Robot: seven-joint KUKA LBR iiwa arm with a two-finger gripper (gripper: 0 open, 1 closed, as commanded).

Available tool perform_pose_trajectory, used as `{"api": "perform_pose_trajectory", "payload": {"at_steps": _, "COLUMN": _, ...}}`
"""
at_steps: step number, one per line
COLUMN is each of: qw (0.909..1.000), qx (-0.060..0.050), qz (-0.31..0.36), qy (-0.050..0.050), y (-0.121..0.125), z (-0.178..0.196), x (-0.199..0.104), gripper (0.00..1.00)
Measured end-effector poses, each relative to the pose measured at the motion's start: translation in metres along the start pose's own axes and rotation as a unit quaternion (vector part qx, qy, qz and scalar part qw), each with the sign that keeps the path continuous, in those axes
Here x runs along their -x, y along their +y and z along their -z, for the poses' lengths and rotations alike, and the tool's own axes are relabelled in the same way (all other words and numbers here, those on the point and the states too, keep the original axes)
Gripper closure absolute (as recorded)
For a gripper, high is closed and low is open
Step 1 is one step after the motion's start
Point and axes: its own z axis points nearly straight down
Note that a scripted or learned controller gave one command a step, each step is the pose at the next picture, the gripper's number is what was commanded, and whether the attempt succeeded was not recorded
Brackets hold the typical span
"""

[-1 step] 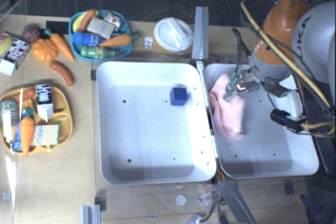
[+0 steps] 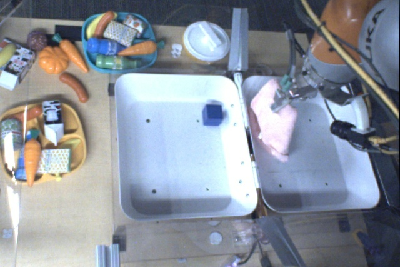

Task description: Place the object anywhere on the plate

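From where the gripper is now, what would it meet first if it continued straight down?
Most likely the pink cloth in the right bin: the gripper sits over the cloth's upper edge. How high it hangs cannot be judged from this view.

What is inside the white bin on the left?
Inside the left bin a small blue cube sits alone on the floor, near the right wall. A few dark dots mark the floor. Nothing covers the cube; its underside cannot be seen.
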Motion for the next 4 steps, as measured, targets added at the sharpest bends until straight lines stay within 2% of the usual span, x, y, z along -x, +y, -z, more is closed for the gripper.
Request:
{"api": "perform_pose_trajectory", "payload": {"at_steps": 1, "qw": 0.9799, "qx": 0.001, "qz": 0.200, "qy": 0.000, "y": 0.029, "z": -0.004, "x": -0.038, "gripper": 1.00}}
{"api": "perform_pose_trajectory", "payload": {"at_steps": 2, "qw": 0.9205, "qx": 0.002, "qz": 0.391, "qy": 0.000, "y": 0.048, "z": -0.002, "x": -0.093, "gripper": 1.00}}
{"api": "perform_pose_trajectory", "payload": {"at_steps": 3, "qw": 0.8237, "qx": 0.003, "qz": 0.567, "qy": -0.001, "y": 0.079, "z": 0.006, "x": -0.146, "gripper": 1.00}}
{"api": "perform_pose_trajectory", "payload": {"at_steps": 4, "qw": 0.8048, "qx": 0.002, "qz": 0.594, "qy": 0.000, "y": 0.103, "z": 0.004, "x": -0.192, "gripper": 1.00}}
